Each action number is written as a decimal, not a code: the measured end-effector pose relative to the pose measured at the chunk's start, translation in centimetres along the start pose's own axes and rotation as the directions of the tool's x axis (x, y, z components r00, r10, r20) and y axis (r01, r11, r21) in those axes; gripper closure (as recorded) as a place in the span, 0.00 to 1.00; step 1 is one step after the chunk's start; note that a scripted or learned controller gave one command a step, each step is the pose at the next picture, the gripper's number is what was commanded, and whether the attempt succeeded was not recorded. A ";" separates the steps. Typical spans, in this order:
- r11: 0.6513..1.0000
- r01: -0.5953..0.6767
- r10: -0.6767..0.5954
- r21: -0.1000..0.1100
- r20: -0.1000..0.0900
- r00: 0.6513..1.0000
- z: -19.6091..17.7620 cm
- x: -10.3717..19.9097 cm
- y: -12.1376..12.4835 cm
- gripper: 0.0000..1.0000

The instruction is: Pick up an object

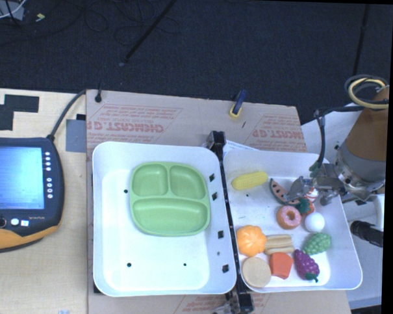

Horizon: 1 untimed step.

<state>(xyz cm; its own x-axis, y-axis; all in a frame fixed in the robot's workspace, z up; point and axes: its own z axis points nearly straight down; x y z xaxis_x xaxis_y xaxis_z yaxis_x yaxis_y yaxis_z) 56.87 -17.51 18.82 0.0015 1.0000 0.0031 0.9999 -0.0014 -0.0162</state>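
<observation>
The gripper (307, 190) hangs low at the right of the frame, over the right bin (347, 273) beside the watermelon slice (277, 190) and donut (288, 217) — likely targets. Whether it is apart or clamped I cannot tell — nothing visibly sits in it. The green plate (169, 199) lies alone in the left bin (108, 247).

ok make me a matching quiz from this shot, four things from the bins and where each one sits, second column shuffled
Things:
1. green divided plate
2. corn cob
3. purple grapes
4. doughnut

Places:
A. right bin, far left part, near the divider
B. right bin, near right corner
C. left bin, middle
D. right bin, middle, beside the white egg

Pairs: 1-C, 2-A, 3-B, 4-D
</observation>
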 end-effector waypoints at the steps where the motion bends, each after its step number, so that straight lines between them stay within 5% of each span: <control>1: 1.000 0.002 -0.002 -0.015 0.003 1.000 -0.9 0.0 0.3 0.00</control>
<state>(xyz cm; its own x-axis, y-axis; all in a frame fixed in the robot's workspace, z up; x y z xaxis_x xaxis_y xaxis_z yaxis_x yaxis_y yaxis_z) 57.17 -17.53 19.68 -0.0006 1.0000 0.0002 1.0000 0.0006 -0.0013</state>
